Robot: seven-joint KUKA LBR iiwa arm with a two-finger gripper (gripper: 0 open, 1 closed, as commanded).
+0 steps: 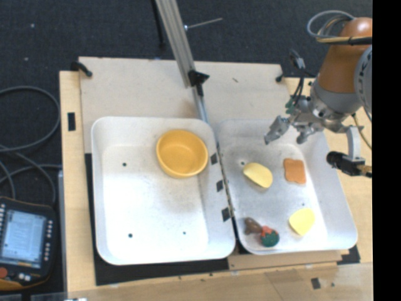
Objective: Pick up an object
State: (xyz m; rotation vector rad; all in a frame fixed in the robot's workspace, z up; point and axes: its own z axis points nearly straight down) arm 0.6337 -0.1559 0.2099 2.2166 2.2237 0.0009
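We see a yellow bowl (182, 153), an orange block (294, 171), two pale-yellow pieces (258, 175) — both bins (113, 231) white, dark-speckled.

We saw a yellow bowl (182, 153) standing upright at the far right of the left bin. In the right bin lay a pale yellow piece (258, 175) near the middle, an orange block (294, 171) right of it, a yellow wedge (302, 221) nearer us, and a small brown, red and green toy (262, 231) at the near left.
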